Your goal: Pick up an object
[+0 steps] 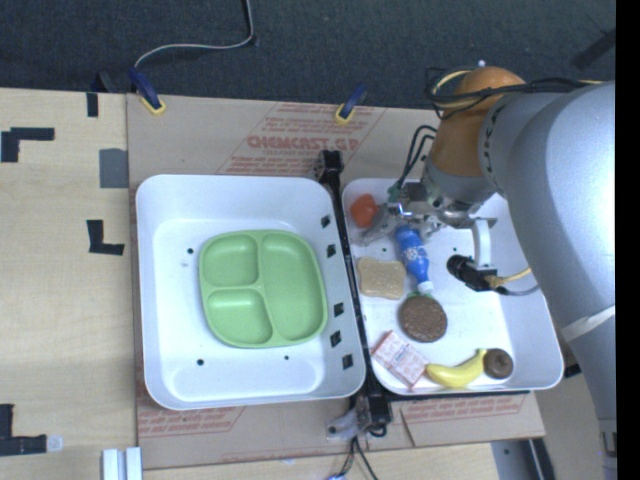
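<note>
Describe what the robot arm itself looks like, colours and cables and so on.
The arm is a thick, rounded grey casing with an orange band above the wrist. Dark cables loop around that band. The gripper below it is a small metallic assembly.

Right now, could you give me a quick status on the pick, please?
Gripper low in right bin, at blue bottle. No grasp confirmed. Tomato and bread slice crowd close.

Bulky grey arm (pixel 565 188), orange wrist band (pixel 468 133), thin black cables, metallic claw (pixel 415 213)
</note>
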You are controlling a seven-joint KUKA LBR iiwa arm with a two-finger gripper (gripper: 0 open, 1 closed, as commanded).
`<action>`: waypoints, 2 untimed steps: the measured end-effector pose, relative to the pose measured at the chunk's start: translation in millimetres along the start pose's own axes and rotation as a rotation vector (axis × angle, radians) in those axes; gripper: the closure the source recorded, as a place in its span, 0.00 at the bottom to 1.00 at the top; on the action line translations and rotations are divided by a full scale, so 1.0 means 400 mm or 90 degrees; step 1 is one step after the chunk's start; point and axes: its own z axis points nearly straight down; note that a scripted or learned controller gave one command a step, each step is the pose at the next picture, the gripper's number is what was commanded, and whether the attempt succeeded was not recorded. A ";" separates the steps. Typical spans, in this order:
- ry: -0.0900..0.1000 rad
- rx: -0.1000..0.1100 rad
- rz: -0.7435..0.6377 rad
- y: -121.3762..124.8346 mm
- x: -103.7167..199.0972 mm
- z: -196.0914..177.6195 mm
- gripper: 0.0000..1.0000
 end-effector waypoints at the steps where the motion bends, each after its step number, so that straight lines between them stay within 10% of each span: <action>1: 0.005 0.017 -0.003 0.027 -0.008 0.007 0.00; 2: 0.003 -0.011 0.000 -0.069 -0.002 -0.002 0.00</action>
